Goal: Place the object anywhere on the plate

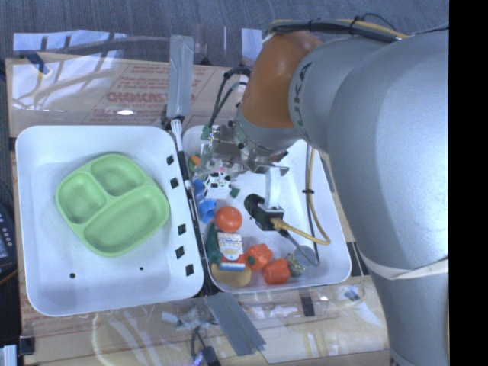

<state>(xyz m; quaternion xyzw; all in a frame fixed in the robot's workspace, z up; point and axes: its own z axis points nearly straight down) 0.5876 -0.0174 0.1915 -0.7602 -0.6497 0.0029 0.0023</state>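
— What sits on the counter (114, 97)?

— Its brown cardboard-coloured top carries two shallow white plastic bins side by side, touching along a black-clipped seam. The left white bin (46, 280) lies beside the right white bin (335, 242).

— Anything else directly on it?

— A strip of grey tape (236, 326) at the near edge, and a grey upright bar (180, 75) rising behind the seam.

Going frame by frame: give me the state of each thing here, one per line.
green plate: lying flat in the left bin, nothing on it.
gripper: low over the right bin, above the toys.
orange ball: resting in the right bin among the toys.
small bottle: lying in the right bin, below the ball.
two orange pieces: resting side by side near the bin's front.
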